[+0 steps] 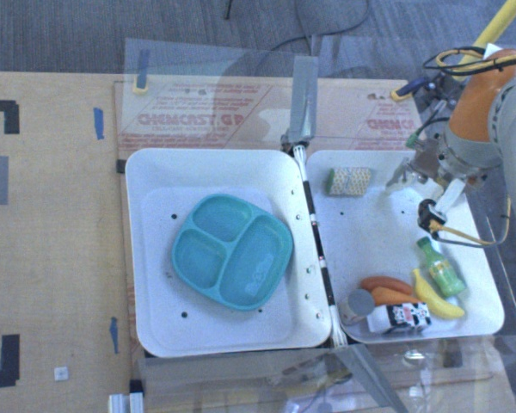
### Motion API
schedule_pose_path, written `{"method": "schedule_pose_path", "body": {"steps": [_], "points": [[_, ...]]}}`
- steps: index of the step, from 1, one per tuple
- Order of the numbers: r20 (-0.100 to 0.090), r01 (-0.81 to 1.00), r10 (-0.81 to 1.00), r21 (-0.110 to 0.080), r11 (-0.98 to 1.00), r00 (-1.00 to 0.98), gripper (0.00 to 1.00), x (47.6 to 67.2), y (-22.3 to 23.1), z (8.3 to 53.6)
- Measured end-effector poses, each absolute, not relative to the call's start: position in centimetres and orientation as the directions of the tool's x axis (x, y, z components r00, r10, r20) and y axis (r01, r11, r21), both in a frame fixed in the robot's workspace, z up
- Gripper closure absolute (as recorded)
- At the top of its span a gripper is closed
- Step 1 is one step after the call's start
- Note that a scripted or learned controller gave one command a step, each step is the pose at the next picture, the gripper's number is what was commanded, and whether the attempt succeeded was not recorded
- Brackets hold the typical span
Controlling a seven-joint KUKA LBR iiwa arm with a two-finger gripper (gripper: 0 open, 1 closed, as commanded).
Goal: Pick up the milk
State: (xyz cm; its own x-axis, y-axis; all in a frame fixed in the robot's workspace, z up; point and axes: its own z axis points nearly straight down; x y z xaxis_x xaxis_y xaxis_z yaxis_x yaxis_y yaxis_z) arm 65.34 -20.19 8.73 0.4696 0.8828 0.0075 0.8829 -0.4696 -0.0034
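The milk (400, 317) is a small white carton with black and red print. It lies on its side at the front edge of the right bin (387, 239), between a grey round lid (359, 304) and a banana (437, 298). My gripper (420, 189) hangs over the back right part of that bin, well behind the milk. Its fingers are spread open, and only the bin floor shows between them.
A green bottle (439, 269) and an orange carrot (387, 289) crowd the milk at the front right. A yellow-green sponge (350, 181) lies at the bin's back. The left bin (146, 196) holds a teal divided plate (232, 250). Cables trail by the wrist.
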Motion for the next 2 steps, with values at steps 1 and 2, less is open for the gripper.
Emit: {"method": "schedule_pose_path", "body": {"steps": [1,2], "points": [[0.002,0.885,0.885,0.004,-0.466,0.466,1.0,65.5,-20.2,9.9],[0.0,0.932,0.932,0.003,-0.363,0.363,1.0,66.7,-18.8,24.5]]}}
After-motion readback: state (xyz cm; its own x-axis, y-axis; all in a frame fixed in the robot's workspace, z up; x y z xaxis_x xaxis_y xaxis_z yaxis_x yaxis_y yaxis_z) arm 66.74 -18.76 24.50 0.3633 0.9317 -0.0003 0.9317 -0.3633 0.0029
